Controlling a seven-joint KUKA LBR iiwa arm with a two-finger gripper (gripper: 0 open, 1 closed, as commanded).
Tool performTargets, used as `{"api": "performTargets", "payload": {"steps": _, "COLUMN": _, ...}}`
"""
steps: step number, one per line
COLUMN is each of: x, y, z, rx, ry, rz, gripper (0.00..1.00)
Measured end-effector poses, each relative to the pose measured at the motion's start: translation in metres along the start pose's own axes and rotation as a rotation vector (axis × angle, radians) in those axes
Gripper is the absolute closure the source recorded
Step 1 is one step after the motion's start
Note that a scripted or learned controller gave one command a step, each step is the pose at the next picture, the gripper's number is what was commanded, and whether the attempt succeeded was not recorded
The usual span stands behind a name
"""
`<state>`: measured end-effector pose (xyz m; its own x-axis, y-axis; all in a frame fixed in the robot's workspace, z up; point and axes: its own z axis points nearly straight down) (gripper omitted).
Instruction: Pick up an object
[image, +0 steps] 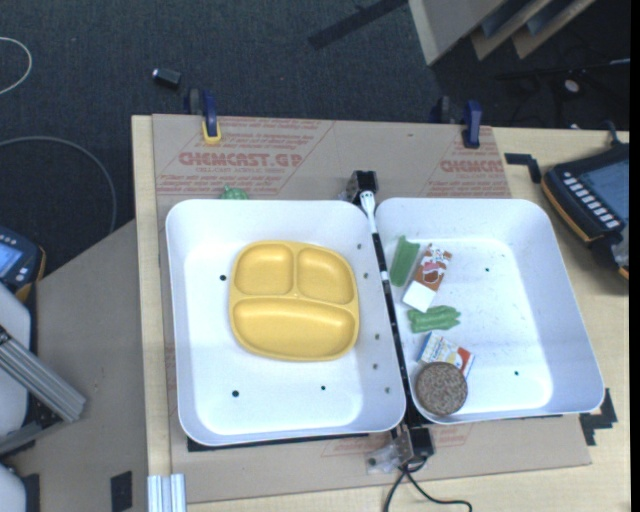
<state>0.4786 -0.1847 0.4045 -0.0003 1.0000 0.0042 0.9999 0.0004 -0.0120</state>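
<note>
A yellow three-part plate (294, 300) lies in the left white bin (200, 380). The right white bin (520, 300) holds several small items along its left side: a green packet (404, 259), a small red-and-white packet (433, 266), a white block (419, 296), a green leafy toy (434, 319), a small orange-and-white carton (444, 352) and a round brown speckled disc (441, 388).
The bins sit on a brown board (300, 160) held by blue clamps (210, 115) at the back. A tablet-like device (598, 195) lies at the right. A small green object (234, 194) rests behind the left bin.
</note>
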Motion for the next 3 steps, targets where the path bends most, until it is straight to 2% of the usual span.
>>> {"api": "performTargets", "payload": {"steps": 1, "x": 0.036, "y": 0.001, "z": 0.073, "rx": -0.004, "ry": -0.001, "rz": -0.003, "gripper": 1.00}}
{"api": "performTargets", "payload": {"steps": 2, "x": 0.033, "y": 0.002, "z": 0.057, "rx": -0.017, "ry": -0.007, "rz": -0.001, "gripper": 1.00}}
{"api": "performTargets", "payload": {"steps": 3, "x": 0.033, "y": 0.003, "z": 0.047, "rx": -0.020, "ry": -0.008, "rz": -0.001, "gripper": 1.00}}
